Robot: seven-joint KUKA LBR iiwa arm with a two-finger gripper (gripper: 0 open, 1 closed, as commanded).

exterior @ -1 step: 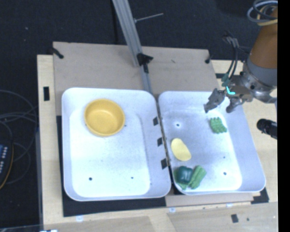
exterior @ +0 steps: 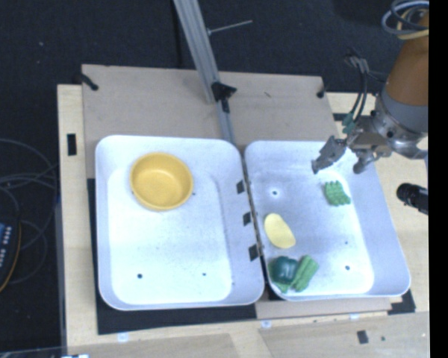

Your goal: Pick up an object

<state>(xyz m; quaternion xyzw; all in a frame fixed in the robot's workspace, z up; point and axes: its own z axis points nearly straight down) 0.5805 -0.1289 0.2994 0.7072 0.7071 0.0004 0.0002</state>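
Plywood bench (exterior: 157, 103) over dark floor bears 2 white bins (exterior: 172, 274); gripper (exterior: 342, 162) seemingly spread apart, holding nothing.

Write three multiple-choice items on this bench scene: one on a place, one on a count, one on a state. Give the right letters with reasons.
1. Where is the yellow bowl?
A. left bin
B. right bin
C. on the bare bench

2. How many things lie in the right bin?
A. one
B. two
C. four

3. How is the tool?
A. open, holding nothing
B. shut on the bowl
C. resting in the left bin

Answers: 1 A, the bowl sits in the left bin's upper part. 2 C, a small green piece, a yellow piece, a dark green ball and a green block. 3 A, its fingers stand apart above the small green piece.
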